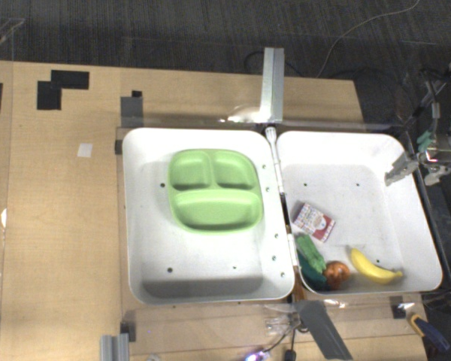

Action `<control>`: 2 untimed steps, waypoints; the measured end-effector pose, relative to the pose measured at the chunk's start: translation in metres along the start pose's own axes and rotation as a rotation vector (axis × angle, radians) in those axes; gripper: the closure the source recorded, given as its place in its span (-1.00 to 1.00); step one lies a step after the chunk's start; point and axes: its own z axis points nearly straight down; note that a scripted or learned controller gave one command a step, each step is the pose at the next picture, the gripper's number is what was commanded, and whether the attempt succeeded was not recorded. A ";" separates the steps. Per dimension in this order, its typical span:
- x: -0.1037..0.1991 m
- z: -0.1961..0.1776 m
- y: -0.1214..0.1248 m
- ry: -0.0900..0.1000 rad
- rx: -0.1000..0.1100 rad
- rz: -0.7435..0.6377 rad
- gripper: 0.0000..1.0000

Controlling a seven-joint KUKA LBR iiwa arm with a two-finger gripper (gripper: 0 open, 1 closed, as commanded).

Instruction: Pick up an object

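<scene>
Nearest our viewpoint, along the lower wall of the right bin (406,145), we find a small cluster: a yellow banana (373,266), a reddish round fruit (336,272) touching a dark green object (310,254), and just above them a small red-and-white packet (313,221). Any of these could serve as the object to pick up, and they seem heaped in that low corner because the bin floor slopes them together, which leaves little room between them for a clean grasp.

We see the jaws (401,170) at the right bin's upper right edge, reaching in from the side; whether they are open or closed we cannot tell, since they show as a thin grey shape against the white wall. Nothing is visible between them, so we judge that nothing is held.

Relative to the jaws, the banana lies below and slightly left, well apart; the packet lies lower left; the round fruit and green object sit further down and left again. The green divided plate (213,189) rests far to the left of the jaws, in the left bin (146,277), across the divider.

We judge the pick has not begun. The banana, lying apart from the others, looks the easiest target; the crowded fruit and green object risk a missed or double grasp.
</scene>
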 end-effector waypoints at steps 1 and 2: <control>0.092 0.052 -0.045 0.001 0.001 -0.247 -1.00; 0.093 0.086 -0.029 0.001 0.000 -0.393 -1.00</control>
